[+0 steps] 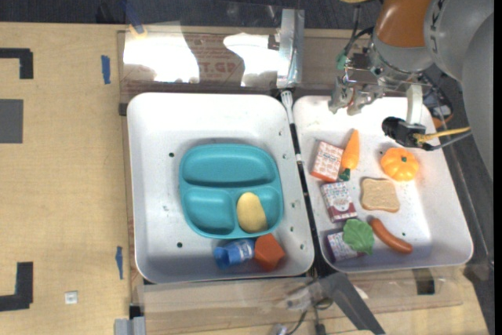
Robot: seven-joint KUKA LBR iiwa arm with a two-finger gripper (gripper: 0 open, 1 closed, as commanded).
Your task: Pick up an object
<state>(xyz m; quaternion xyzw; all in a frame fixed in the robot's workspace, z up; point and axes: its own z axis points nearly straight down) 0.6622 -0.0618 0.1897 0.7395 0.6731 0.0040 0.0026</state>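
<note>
My pincer: my gripper (351, 100) hangs over the back-left corner of the right bin (451, 235), above the bare white floor there; whether it is spread or closed I cannot tell from this slanted look down, and nothing shows between its tips.

Nearest thing: the carrot (351, 151), lying in the right bin just toward the camera from my gripper, apart from it and not touched.

Which way it lies: straight down the view from the gripper, barely off to either side, so I judge the coming move to be a short shift toward the bench's front and then a descent.

Long axis: the carrot runs nearly front-to-back in the view, tilted slightly, its narrow end toward me at the back; I judge a grasp across its width would suit, closing left-to-right.

Crowding: a small red-and-white packet (326, 161) lies against the carrot's left side, which may block one tip; the right side is open floor.

Other candidates: the small orange pumpkin (400, 165) sits farther right, the toast slice (380, 194) and sausage (390, 235) farther forward.

Left bin (149, 169): holds a teal tray (205, 204) with a potato (251, 212); well apart from my gripper.
</note>
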